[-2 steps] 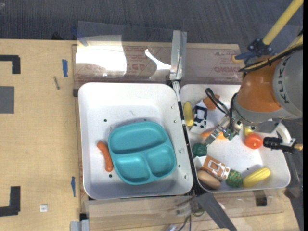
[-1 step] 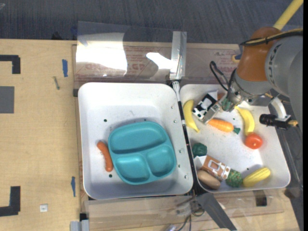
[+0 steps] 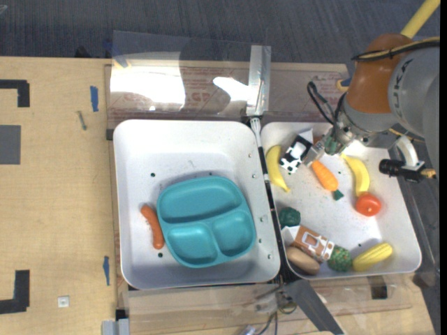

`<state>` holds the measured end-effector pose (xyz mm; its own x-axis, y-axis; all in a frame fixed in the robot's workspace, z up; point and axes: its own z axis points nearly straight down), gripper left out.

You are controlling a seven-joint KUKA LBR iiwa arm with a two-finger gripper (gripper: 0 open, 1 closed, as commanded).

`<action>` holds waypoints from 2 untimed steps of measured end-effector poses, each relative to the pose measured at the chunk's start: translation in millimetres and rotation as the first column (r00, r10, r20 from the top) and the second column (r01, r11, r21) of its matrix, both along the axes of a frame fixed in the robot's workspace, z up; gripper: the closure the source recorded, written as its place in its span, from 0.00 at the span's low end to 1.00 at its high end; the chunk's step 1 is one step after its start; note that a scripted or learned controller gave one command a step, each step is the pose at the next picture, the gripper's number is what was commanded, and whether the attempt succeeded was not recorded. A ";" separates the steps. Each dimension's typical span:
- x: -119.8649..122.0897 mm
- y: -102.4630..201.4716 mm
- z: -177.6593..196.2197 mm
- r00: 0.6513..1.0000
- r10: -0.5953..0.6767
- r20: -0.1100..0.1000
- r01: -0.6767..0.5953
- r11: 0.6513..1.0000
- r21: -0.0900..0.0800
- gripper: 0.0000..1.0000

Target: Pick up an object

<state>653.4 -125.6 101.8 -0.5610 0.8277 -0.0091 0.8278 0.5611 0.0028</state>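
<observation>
The carrot (image 3: 324,175), a small orange plastic toy in the right bin (image 3: 405,246), lies at about twelve o'clock of that bin's floor; it looks light, stiff and smooth, likely slippery, so best pinched across its thicker middle. The jaws (image 3: 331,146) hang just beside its upper end, and I cannot tell how they stand.

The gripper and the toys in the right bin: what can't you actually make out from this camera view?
- Gripper: too small and blurred to tell how it is set, or whether it touches the carrot.
- Black-and-white toy: too small to identify.
- Items at the right bin's near edge, around the brown packet: overlapping, so their shapes are unclear.
- Arm: cut off by the right edge.
</observation>
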 end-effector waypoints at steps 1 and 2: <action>17.4 66.2 121.5 1.000 -0.009 0.012 0.009 1.000 0.006 1.00; 13.8 104.3 103.7 0.999 -0.036 -0.007 0.036 0.999 0.006 1.00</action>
